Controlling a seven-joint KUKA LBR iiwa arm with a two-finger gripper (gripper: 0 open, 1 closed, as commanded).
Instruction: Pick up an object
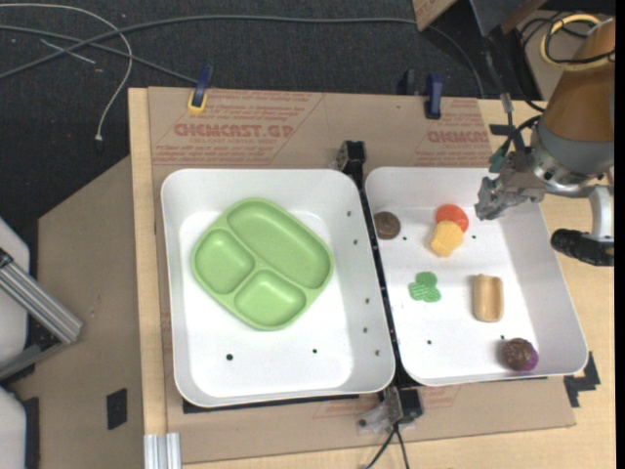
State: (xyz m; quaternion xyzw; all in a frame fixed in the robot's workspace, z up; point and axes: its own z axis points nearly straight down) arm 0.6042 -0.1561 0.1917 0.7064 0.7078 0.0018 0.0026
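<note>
The hand [491, 201] hangs over the far right part of the right bin [547, 262]; whether it is apart or together cannot be determined at this scale, and no object is visible in it. Just beside the hand, toward the bin's middle, lies a red-orange ball [451, 214], touching a yellow block [446, 239] on its near side. A brown round piece [388, 225] sits near the bin's left wall. A green clover-shaped piece [425, 287] lies near the centre, a tan bread roll [487, 297] to its right, and a dark purple object [519, 354] at the near right corner. The left bin [195, 360] holds a green divided plate [262, 262]. Both bins rest on the desk [156, 262].
</note>
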